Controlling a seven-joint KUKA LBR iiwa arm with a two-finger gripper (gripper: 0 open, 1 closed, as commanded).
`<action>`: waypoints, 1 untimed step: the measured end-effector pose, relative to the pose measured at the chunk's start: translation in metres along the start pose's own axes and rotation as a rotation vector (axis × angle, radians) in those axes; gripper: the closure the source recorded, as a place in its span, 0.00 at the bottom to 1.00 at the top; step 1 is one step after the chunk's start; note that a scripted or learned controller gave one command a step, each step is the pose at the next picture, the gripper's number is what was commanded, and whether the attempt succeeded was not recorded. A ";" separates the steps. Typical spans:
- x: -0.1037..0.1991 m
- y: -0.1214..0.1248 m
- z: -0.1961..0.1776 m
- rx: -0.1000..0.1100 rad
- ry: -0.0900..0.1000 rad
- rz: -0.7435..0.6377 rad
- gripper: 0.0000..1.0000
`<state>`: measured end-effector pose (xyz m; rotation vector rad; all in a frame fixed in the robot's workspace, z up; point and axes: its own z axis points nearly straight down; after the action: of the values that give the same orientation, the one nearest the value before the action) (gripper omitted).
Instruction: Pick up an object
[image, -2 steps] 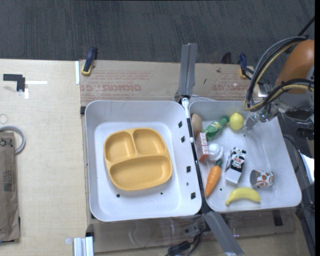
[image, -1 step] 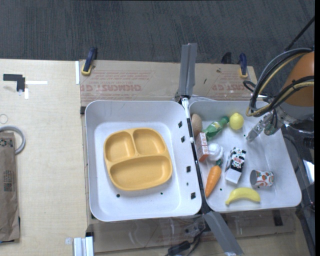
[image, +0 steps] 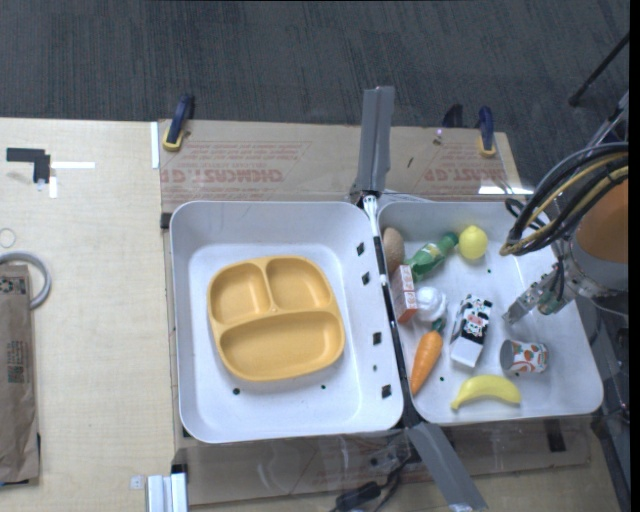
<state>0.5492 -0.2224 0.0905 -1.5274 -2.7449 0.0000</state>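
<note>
The worktop (image: 80, 200) carries two white bins; the left bin (image: 190, 330) holds a yellow divided plate (image: 275, 318); pickable items are crowded in the right bin (image: 585, 385), within reach: banana (image: 486, 392), carrot (image: 426, 360), lemon (image: 473, 242); the pincer (image: 540, 298) hovers at the rim, its opening cannot be told.

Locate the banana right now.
The banana lies in the right bin, near its front edge, just right of the carrot and below the small carton.

Grey arm (image: 600, 235) reaching in from right, gripper (image: 535, 300) low, angled leftward
</note>
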 end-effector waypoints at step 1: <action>-0.019 0.031 -0.001 -0.001 -0.003 -0.248 1.00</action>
<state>0.5854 -0.2218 0.0910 -1.1770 -2.9159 0.0005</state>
